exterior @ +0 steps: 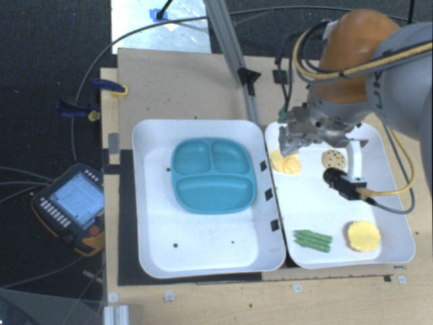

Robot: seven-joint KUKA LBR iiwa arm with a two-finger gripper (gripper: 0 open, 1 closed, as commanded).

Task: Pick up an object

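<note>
- The grey arm (399, 66) reaches in from the right, and its orange band sits above the wrist, over the far part of the right bin (325, 208).
- The tool (289, 149) is low at the far left corner of that bin, close to the wall shared with the left bin (203, 242).
- I cannot tell from this angle whether the tool is apart or together, because the wrist body hides its tips.
- A yellow food piece (287, 164) lies on the bin floor directly under the tool's end. Contact between them cannot be made out.
- A round speckled cookie (332, 158) lies just to the right of the yellow piece.
- Green beans (312, 240) and a flat yellow disc (363, 236) lie near the bin's front edge, well apart from the tool.
- The left bin holds a teal divided plate (213, 176), set flat.
- Both bins rest on the tan bench (176, 87).
</note>
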